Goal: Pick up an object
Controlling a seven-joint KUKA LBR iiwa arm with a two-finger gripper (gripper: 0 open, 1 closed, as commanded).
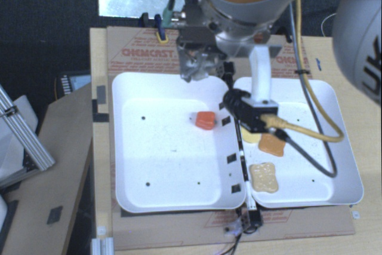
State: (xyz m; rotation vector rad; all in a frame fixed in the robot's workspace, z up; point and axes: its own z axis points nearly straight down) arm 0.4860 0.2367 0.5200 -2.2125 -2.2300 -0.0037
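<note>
1. Nearest the front edge of the surface, a pale biscuit-shaped piece lies flat in the right bin, just beside the wall where the two bins meet. Going for it, I risk catching that wall on the way down. The piece looks so low that my claw might skate over it.
2. Just behind it lies a flat orange slab, touching what looks like a pale yellow scrap. A grasp there could drag both, or lift one edge and drop it. I cannot tell whether the slab overlaps the scrap.
3. Further back, in the left bin, a small orange-red block sits alone, well apart from every wall. I judge it the easiest pick. It is small, though, and the bin floor looks smooth, so an off-centre descent would likely nudge it aside.
4. Farthest back, my claw hangs over the far rim of the left bin, with nothing visible in it. I cannot tell whether it is apart or together. If it is together, I would press on a thing rather than take it. Dropping straight down from here, I would meet the rim or bare floor.
</note>
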